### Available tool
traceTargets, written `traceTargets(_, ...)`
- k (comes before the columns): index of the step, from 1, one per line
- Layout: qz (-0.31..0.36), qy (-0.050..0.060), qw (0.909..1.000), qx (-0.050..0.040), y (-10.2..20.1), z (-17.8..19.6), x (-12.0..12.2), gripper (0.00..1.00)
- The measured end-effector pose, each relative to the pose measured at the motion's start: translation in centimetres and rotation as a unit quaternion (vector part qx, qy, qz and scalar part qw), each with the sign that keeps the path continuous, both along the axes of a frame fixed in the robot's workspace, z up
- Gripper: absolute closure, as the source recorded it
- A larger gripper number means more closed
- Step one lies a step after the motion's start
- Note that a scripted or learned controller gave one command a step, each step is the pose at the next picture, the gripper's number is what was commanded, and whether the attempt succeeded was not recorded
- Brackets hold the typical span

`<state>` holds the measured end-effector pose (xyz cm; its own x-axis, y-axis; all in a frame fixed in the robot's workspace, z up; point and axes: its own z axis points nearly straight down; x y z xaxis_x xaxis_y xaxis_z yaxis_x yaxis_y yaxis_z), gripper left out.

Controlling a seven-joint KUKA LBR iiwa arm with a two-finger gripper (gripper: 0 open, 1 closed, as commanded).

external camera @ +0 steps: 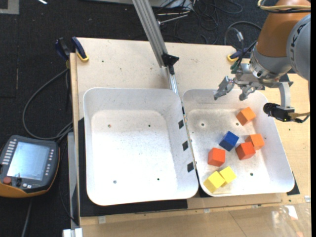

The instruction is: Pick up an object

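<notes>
White plastic forms the two shallow bins we look down on: the left bin [98, 132] and the right bin [284, 174] sit side by side on a pale wooden bench [123, 63], their inner rims touching.

We see the grey arm [286, 33] with its orange band reaching in from three o'clock, and the gripper [234, 89] hangs over the right bin's rim at about twelve o'clock of that bin. Its two fingers are spread apart, one pointing toward nine o'clock and the other down toward the bin, and we see nothing between them.

All the blocks lie in the right bin. An orange block [245, 115] sits nearest the gripper, toward its five o'clock and apart from it. A blue block [229, 140] lies near the bin's centre. At its three o'clock a red block [245, 150] touches a second orange block [256, 140]. Another red block [216, 156] lies at the blue one's seven o'clock, just beside it. At the bin's six o'clock two yellow blocks touch: the larger yellow block [215, 181] and the smaller yellow block [227, 174].

A teach pendant [27, 164] rests on the dark floor at nine o'clock of the bench, and a metal pole [150, 26] slants down from twelve o'clock to the seam between the bins.
</notes>
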<state>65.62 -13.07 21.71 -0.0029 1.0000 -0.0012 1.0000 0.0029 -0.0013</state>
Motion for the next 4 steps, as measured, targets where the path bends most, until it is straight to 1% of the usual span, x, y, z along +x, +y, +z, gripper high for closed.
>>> traceTargets(1, -0.004, 0.004, 1.0000, 0.0009, -4.3, -11.2, -3.9, 0.00)
traceTargets(2, -0.003, 0.001, 1.0000, 0.0011, -3.0, -12.2, -10.9, 0.00)
traceTargets(3, -0.003, -0.003, 1.0000, 0.0002, -3.0, -11.1, -10.6, 1.00)
traceTargets(4, -0.002, -0.002, 1.0000, 0.0002, -4.4, -12.2, -9.7, 1.00)
